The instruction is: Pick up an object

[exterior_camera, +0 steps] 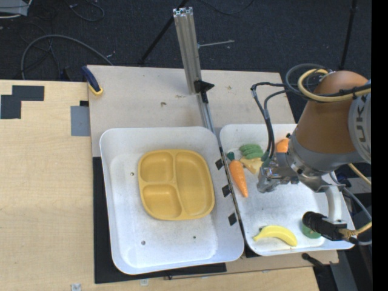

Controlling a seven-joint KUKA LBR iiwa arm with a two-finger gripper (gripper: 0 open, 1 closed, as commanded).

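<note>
Starting at the left of the frame, a bare stretch of the pale wooden table (42,180) runs up to the left bin (121,223), a shallow white tray that fills the lower middle. A yellow divided plate (176,183) with three compartments lies flat in it, slightly above the bin's centre. A metal post (188,50) rises behind the bins at upper centre. To its right sits the right bin (273,211). Along that bin's left side lies an orange carrot (238,178), pointing toward the lower edge, with a green leafy toy (250,151) and a pale yellow piece (252,163) just above and beside it. A yellow banana (276,235) rests near the bin's lower rim, and a dark green object (312,228) lies to its right. The end effector (268,179) hangs over the middle of the right bin, close to the carrot's right; whether its fingers are spread or pressed together cannot be told. A small orange item (282,145) shows just above it, against the grey arm (330,126) at far right.
</note>
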